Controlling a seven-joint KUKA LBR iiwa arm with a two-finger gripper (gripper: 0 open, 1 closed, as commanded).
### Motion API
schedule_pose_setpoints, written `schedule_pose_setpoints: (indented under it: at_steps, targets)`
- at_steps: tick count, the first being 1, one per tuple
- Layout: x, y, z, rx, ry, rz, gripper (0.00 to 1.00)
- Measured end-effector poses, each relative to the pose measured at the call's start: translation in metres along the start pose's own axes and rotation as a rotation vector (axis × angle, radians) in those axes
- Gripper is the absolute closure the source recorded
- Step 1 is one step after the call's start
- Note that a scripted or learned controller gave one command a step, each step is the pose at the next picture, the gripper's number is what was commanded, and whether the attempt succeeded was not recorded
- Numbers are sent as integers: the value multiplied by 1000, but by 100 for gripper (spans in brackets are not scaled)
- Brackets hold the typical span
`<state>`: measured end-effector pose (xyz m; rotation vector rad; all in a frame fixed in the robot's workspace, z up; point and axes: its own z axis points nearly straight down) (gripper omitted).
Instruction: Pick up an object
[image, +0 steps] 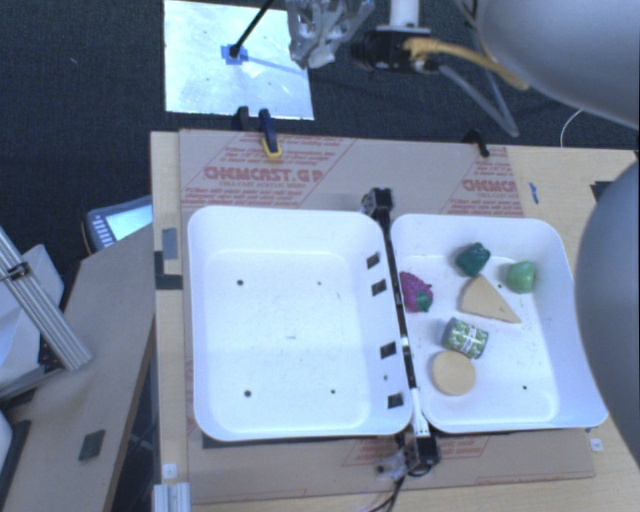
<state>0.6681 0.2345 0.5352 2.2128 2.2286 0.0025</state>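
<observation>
The right bin (560, 390) holds several small objects: a purple lump (416, 292) by its left wall, a teal piece (473, 259), a light green ball (520, 276), a yellow wedge (487, 301), a green can (465, 338) lying on its side and a tan disc (453, 373). My gripper (320, 35) hangs high at the top edge of the view, well behind both bins and far from every object. Nothing can be seen in it.
The left bin (200, 300) sits beside the right one, joined along a black-clipped seam (392, 300). A shiny metal sheet (235, 60) lies on the floor behind the bench. The grey arm (560, 50) fills the upper right corner.
</observation>
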Motion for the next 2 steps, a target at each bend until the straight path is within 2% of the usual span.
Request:
schedule_pose_setpoints:
  at_steps: [1, 2]
  targets:
    - [0, 0, 0, 0, 0, 0, 100]
    - [-1, -10, 191, 16, -5, 8, 100]
